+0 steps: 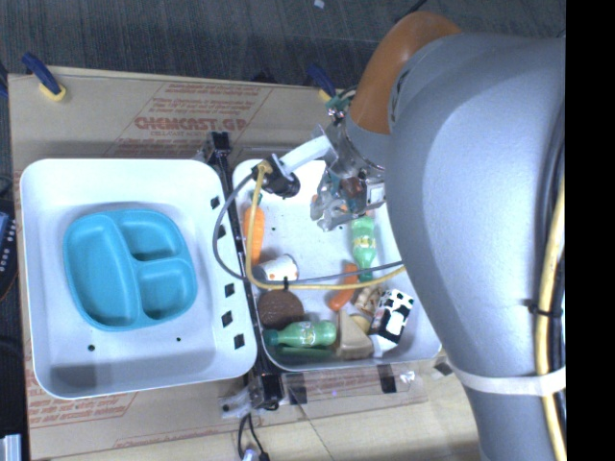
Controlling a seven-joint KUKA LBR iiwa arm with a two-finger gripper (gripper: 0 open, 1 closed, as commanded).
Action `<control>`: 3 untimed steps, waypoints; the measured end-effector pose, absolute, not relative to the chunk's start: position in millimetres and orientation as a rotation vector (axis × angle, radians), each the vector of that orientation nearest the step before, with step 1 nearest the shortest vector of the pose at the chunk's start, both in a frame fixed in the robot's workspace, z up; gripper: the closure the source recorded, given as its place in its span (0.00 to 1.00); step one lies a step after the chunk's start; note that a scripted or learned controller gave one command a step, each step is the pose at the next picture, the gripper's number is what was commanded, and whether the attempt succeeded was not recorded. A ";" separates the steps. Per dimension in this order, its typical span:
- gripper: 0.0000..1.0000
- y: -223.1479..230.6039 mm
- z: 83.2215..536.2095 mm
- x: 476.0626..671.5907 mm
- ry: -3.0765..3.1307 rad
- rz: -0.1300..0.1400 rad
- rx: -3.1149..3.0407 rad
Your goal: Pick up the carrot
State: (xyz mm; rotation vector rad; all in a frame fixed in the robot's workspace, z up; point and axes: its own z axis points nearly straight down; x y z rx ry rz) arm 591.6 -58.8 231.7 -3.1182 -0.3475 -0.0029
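Closest to the lens: the grey arm (480, 219). Sweeps in from the right, covers much of that side, narrows past its orange band (399, 51) and dips toward the far half of the right bin (298, 233). Ends in the end effector (341, 200), hanging over the bin floor near the far wall; open or closed, cannot tell.

Next in size: the table (144, 113), faced with printed cardboard, then the left bin (38, 257), holding a blue compartment tray (130, 267).

Then the carrot (255, 233). Lies in the right bin, close beside its left wall, long axis running far to near along that wall; tapered end impossible to tell. Sits left of the end effector and slightly nearer the camera, apart from it, with bare bin floor between.

Smaller still: a green bottle (306, 334) on its side by the near wall, a second green bottle (362, 243) just on the near side of the end effector, a brown round lump (281, 307), a black-and-white cube (392, 315).
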 end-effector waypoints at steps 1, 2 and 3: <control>1.00 9.5 188.8 508.8 -0.343 0.026 -3.115; 1.00 8.3 199.7 510.3 -0.352 0.031 -3.114; 1.00 9.5 208.9 510.6 -0.366 0.042 -3.107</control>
